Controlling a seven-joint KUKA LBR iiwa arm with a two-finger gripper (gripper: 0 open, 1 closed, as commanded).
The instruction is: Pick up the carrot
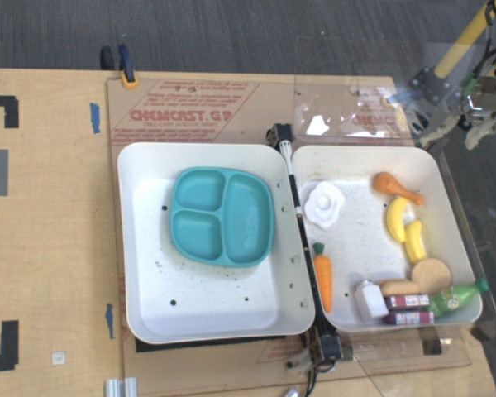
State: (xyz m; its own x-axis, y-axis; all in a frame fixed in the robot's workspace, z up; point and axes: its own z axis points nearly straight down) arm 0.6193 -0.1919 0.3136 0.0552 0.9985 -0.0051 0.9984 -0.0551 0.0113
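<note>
The carrot [322,279] is small and orange with a green top. It lies in the right bin [357,162] against the left wall, with its tip toward the front edge. My gripper [456,112] hangs at the top right, beyond the right bin's far corner and well away from the carrot. It is blurred there, below a yellow part of the arm.
The right bin also holds a white lump [323,204] just behind the carrot, an orange drumstick [396,188], a banana [405,230], a tan round piece [431,274], a green bottle [460,298] and a white-and-maroon pack [387,303]. A teal divided plate [223,217] lies in the left bin [145,246].
</note>
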